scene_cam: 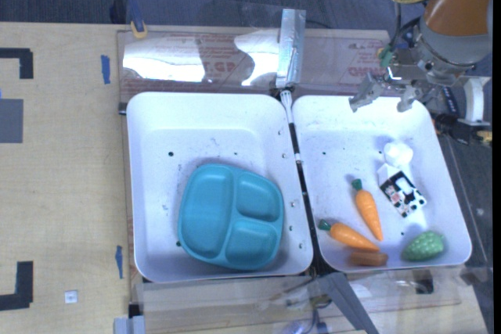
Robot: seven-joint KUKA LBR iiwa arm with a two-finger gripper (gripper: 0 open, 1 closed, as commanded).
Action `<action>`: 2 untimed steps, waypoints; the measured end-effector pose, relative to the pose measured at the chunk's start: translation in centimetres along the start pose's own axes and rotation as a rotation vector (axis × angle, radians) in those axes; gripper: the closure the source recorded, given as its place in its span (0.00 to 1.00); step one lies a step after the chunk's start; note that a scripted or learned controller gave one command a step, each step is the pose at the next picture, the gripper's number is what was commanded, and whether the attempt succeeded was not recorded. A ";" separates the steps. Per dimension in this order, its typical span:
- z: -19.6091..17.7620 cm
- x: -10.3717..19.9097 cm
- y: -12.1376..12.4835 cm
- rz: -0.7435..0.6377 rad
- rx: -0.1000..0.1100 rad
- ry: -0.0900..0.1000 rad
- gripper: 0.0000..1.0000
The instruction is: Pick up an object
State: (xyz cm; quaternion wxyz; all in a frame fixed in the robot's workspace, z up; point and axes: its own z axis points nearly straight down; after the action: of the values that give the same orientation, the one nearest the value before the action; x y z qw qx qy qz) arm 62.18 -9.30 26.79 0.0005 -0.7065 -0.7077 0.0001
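My gripper [385,97] hangs over the far edge of the right bin [329,129], its two fingers spread apart with nothing between them. Below it in that bin lie a white and black cow toy [399,182], an orange carrot [366,210], a second carrot [350,235] lying across the near side, a brown sausage-like piece [366,257] at the near wall, and a green bumpy fruit [423,245] in the near right corner. All these objects rest well apart from the gripper.
The left bin [156,129] holds a teal divided plate [231,215] in its near half. A metal divider post [290,47] and clear panel stand behind the bins. Wooden bench surface [55,168] lies to the left.
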 end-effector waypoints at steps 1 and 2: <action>8.4 -4.5 -6.0 0.052 0.008 -0.001 0.00; 6.9 -4.2 -5.6 0.048 -0.005 -0.001 1.00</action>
State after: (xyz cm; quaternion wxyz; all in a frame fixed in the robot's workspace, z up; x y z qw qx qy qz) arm 56.58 -13.51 19.89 -0.0019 -0.7233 -0.6905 -0.0013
